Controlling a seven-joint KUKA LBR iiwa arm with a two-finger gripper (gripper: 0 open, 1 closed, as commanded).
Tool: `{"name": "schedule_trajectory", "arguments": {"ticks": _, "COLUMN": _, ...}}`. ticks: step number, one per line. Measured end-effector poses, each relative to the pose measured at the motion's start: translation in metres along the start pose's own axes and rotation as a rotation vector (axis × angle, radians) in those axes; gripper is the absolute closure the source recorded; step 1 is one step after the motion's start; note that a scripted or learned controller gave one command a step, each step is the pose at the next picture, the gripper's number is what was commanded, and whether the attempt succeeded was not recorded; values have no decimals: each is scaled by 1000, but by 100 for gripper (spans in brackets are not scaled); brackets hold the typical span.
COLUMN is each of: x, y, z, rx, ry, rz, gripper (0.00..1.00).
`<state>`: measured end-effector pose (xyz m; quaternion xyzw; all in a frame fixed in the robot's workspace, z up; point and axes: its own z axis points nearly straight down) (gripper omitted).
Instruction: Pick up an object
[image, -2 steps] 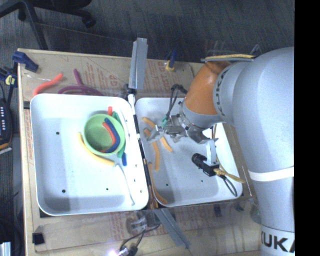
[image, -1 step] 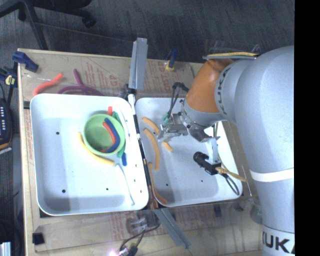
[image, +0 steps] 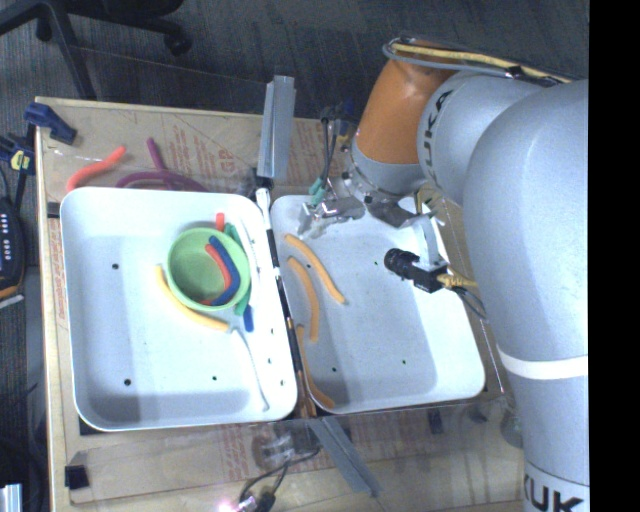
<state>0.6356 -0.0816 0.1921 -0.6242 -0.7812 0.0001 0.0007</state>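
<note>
My gripper (image: 322, 213) hangs over the far left corner of the right bin (image: 400, 370), with nothing visible between its fingers. Two thin orange strips (image: 318, 270) lie just in front of it on the bin floor, and a third orange strip (image: 318, 392) lies along the bin's left front wall. In the left bin (image: 130, 380) sits a green bowl (image: 205, 268) with a blue curved piece (image: 236, 270), a red piece (image: 220, 220) and a yellow strip (image: 190, 308) in and around it.
A black cylindrical part (image: 412, 268) of the arm juts over the right bin. Behind the left bin lie an orange tool (image: 98, 166) and purple tubing (image: 160, 178). A grey metal bar (image: 274, 125) stands between the bins at the back. The arm's body covers the right side.
</note>
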Motion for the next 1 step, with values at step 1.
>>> {"name": "schedule_trajectory", "arguments": {"ticks": 1, "x": 0, "y": 0, "z": 0, "rx": 0, "ry": 0, "rz": 0, "gripper": 0}}
